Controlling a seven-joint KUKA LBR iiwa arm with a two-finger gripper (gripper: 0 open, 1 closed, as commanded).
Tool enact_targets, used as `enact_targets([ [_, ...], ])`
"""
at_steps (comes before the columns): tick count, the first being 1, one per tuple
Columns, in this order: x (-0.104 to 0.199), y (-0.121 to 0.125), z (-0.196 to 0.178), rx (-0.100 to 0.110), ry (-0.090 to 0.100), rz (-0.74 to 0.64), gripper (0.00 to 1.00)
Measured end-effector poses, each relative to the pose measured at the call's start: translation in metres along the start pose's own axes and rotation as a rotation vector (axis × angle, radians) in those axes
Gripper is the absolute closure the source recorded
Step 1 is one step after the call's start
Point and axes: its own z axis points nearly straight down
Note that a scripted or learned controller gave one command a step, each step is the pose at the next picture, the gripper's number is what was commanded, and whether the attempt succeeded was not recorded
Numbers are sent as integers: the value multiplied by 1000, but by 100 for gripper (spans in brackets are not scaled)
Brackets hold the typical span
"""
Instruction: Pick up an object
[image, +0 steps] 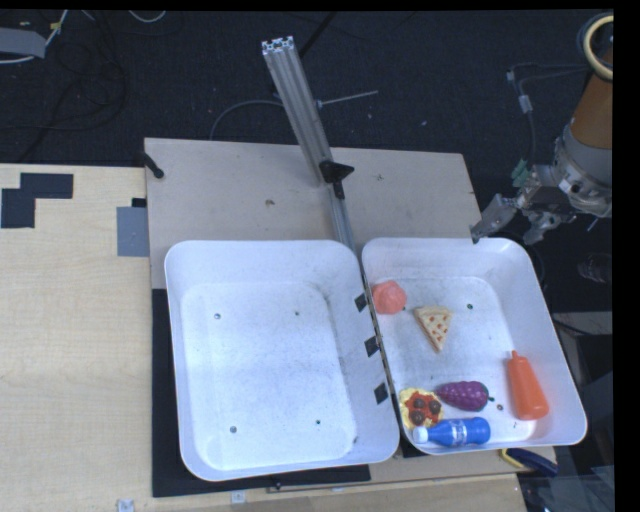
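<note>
Gripper (512, 216) at upper right of frame, over right bin's (530, 262) far corner, jaws apart and bare, pizza slice (434, 326) below-left of it mid-bin, well apart, orange bottle (525, 386) lower right

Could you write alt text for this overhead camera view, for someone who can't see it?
A grey robot arm's gripper hovers open over the far edge of the right white bin, which holds small toy foods; the left white bin sits beside it.
</note>
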Motion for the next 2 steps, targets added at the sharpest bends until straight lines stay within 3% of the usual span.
enact_targets([
  [2,6,5,93,4,1,0,0],
])
